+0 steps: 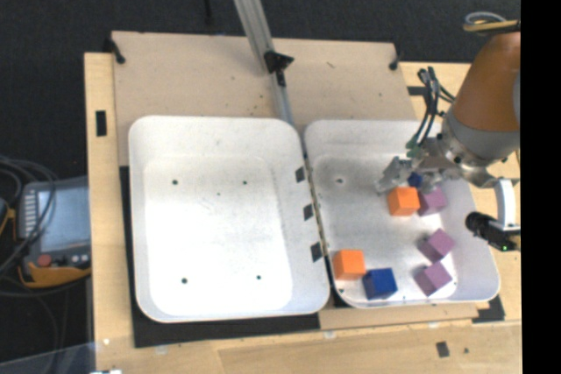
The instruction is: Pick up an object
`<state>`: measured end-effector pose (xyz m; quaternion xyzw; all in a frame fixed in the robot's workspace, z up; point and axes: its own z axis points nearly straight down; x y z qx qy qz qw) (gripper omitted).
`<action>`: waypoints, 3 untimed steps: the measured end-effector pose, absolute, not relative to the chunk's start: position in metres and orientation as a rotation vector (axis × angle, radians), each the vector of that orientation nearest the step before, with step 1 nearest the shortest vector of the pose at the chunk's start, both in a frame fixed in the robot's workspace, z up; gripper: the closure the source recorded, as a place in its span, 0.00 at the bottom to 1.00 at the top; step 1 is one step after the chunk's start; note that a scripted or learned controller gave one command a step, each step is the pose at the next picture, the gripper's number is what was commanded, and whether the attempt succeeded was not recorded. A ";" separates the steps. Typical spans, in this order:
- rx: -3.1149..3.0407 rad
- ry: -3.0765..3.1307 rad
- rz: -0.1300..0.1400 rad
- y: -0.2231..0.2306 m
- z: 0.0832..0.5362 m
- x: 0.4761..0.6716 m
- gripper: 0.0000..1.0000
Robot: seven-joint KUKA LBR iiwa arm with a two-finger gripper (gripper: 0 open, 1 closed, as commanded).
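Toward the right bin's [351, 144] far right corner, orange block [404, 201] lying just beneath the claw [410, 179], touching a purple block [432, 202], claw's grip impossible to tell, other blocks sitting along the near edge.

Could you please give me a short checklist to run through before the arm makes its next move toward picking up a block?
1. Gripper over the right bin: ok.
2. Orange block just below the gripper: ok.
3. That block free of neighbours: not ok, a purple block sits against it.
4. Block between the fingers: cannot tell.
5. Other blocks apart from the target: ok, second orange block and blue block lie near the front rim.
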<state>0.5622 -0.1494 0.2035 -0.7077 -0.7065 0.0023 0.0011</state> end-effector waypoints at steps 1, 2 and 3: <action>-2.222 -2.218 0.007 -0.151 0.140 0.560 0.00; -2.238 -2.238 -0.017 -0.154 0.129 0.567 0.00; -2.253 -2.231 -0.020 -0.156 0.138 0.568 1.00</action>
